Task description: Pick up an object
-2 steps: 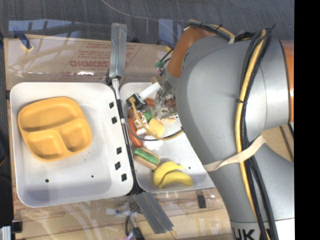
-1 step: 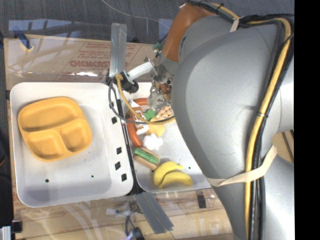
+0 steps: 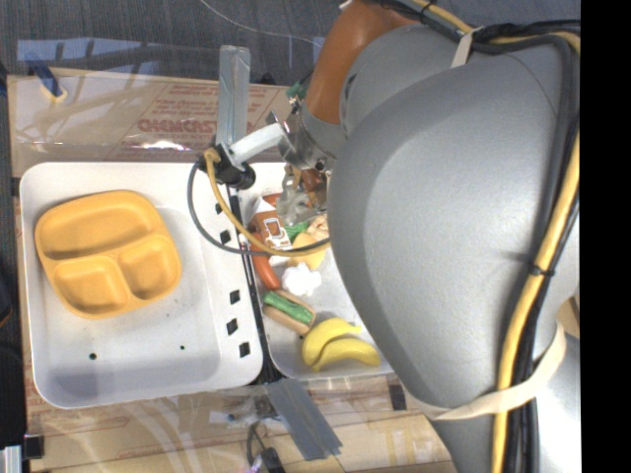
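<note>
The scene is lit evenly and fairly brightly from overhead. Soft highlights are seen on the grey arm (image 3: 463, 215) and on the clear film along the far edge of the tabletop (image 3: 118, 116). A faint shadow is cast along the near edge of the left bin (image 3: 118, 377). Focus is moderately soft throughout, and fine detail among the cluttered items in the right bin (image 3: 286, 358) is poorly resolved.

One camera above the bench (image 3: 148, 116) looks down aslant on both bins (image 3: 118, 363).

Yellow tray (image 3: 106, 252) in white bin (image 3: 59, 363); yellow bananas (image 3: 338, 344), green-and-red piece (image 3: 286, 309), white lump (image 3: 302, 280) below gripper (image 3: 299, 197).
</note>
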Robot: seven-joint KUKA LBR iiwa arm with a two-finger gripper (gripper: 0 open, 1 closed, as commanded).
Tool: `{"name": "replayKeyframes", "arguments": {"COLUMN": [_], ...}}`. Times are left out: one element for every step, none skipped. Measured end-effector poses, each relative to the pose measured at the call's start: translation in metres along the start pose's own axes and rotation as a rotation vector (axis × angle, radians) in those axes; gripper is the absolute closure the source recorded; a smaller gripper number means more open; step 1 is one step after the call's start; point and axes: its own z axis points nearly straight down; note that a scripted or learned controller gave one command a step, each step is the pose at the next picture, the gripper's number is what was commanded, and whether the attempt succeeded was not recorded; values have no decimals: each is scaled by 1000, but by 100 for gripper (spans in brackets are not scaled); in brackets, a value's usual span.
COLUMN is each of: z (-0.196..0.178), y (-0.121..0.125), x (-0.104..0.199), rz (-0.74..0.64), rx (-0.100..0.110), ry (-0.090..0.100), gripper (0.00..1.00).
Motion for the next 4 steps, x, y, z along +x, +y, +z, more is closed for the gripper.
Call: {"name": "replayKeyframes", "arguments": {"z": [-98,-94,79,152], "y": [69,66,133,140], "x": [-31,-30,-33,4], "rz": [-96,-101,-158,-117], "rx": [-1,2,7,2], "ry": [0,-8,-22,-10], "gripper": [100,0,0,0]}}
